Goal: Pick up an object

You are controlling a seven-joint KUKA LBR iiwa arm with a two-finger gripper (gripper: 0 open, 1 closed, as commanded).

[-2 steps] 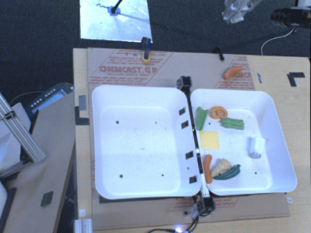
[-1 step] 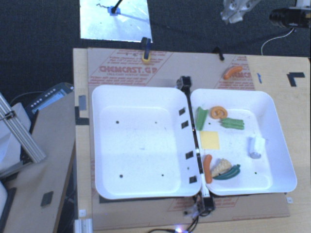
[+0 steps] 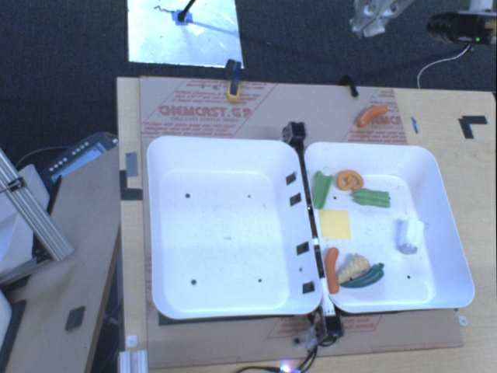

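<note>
Well apart from the raised jaws, toys (image 3: 350, 180) lie in the right bin (image 3: 443, 208).

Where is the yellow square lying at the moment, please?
The yellow square lies flat in the right bin, near its left wall, just below the green pepper and above the carrot.

Robotics lab bench. Plywood-topped table (image 3: 443, 107) on dark carpet, a printed board (image 3: 202, 109) laid beneath two white bins (image 3: 225, 150) clipped side by side. Aluminium framing (image 3: 31, 216) and a handheld control pendant (image 3: 78, 155) at left; loose cabling (image 3: 439, 64) far right; a shiny metal plate (image 3: 182, 22) on the far floor.
</note>
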